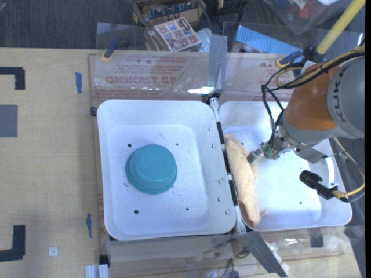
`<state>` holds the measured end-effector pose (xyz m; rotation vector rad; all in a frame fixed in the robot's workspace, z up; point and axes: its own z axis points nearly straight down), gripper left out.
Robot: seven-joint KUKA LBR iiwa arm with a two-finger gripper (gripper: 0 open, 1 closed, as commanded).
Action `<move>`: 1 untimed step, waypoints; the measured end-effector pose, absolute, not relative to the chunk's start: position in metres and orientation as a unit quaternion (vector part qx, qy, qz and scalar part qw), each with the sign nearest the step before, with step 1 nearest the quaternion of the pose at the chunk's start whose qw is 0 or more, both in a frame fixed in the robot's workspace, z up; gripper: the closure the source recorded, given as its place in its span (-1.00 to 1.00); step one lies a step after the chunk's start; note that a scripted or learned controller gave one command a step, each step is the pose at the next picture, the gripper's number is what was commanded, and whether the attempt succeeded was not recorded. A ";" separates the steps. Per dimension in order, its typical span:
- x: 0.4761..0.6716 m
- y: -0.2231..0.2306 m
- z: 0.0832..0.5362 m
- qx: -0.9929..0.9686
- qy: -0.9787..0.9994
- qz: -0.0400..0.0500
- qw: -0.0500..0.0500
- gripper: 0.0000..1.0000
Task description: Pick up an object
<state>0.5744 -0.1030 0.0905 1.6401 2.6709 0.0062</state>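
Camera view: the pick is not yet done. The gripper (259, 153) sits low in the right bin (301, 210), just beside the upper end of the tan roll (244, 181) — nothing visibly held, and whether it is open or closed I cannot tell. The roll lies along that bin's left wall, long axis running top to bottom, slightly tilted. A teal bowl (152, 168) sits upside down in the left bin (116, 213) — untouched.

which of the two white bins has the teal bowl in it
The left bin holds the upside-down teal bowl. The right bin holds a long tan sponge, with the hand beside it.
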 end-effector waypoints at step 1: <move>0.584 -0.074 0.185 0.740 0.673 0.000 0.002 -1.00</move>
